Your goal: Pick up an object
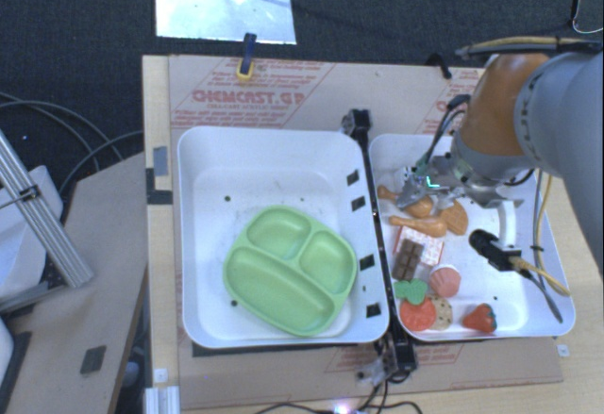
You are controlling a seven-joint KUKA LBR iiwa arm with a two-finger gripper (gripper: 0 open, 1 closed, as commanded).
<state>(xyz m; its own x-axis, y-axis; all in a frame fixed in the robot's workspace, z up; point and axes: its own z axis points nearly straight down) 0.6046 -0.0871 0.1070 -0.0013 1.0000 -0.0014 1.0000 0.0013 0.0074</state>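
Gripper [422, 184] was parked low over the toy food heap in the right bin [538, 313], right at its far-left end.

Couldn't tell how the jaws stood, wrist hid them. Nearest grab looked like the orange croissant-ish piece [424, 224] just toward the bin's near edge, long axis running left-right; chocolate bar [408, 258] lay beyond it.
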